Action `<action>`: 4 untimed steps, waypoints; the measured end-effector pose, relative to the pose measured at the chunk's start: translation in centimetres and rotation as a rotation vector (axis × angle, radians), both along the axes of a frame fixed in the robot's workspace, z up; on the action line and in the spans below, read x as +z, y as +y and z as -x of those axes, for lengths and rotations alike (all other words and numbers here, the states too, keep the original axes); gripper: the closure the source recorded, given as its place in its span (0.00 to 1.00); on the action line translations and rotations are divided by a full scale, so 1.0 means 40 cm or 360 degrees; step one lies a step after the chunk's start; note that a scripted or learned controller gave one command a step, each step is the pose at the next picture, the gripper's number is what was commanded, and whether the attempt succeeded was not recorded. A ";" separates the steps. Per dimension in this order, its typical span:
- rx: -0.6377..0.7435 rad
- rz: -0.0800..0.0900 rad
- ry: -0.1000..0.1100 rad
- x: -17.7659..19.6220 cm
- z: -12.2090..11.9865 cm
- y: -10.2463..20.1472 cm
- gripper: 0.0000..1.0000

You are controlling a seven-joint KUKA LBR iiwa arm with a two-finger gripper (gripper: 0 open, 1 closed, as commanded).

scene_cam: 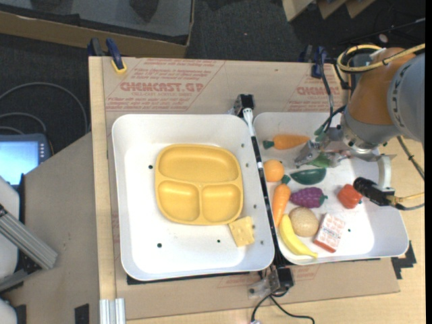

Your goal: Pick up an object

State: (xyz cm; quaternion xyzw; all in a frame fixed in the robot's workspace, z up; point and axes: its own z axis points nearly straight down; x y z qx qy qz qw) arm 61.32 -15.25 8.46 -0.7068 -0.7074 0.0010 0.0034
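Note:
The right bin (pixel 385 245) holds several toy foods. An orange carrot (pixel 290 141) lies at its far side, with an orange ball (pixel 273 171) and a dark green vegetable (pixel 308 175) nearer. Below them are a second carrot (pixel 281 202), purple grapes (pixel 308 196), a red pepper (pixel 349 196), a potato (pixel 304 222), a banana (pixel 293 239) and a red and white box (pixel 329 231). My gripper (pixel 314 153) hangs low in the far part of this bin, just above the green vegetable and right of the far carrot.
The left bin (pixel 131 181) carries a yellow divided plate (pixel 199 183) and a yellow cheese wedge (pixel 241 231) near its front right corner. A black divider (pixel 256 160) runs between the bins. The grey arm with its orange band (pixel 371 93) crosses the right bin's far right corner.

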 end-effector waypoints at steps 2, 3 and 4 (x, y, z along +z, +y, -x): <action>-0.0002 0.0005 -0.0011 0.026 -0.006 -0.006 0.00; -0.0002 0.0011 -0.0018 0.000 -0.100 -0.104 0.00; 0.0002 0.0003 -0.0006 0.003 -0.044 0.019 0.00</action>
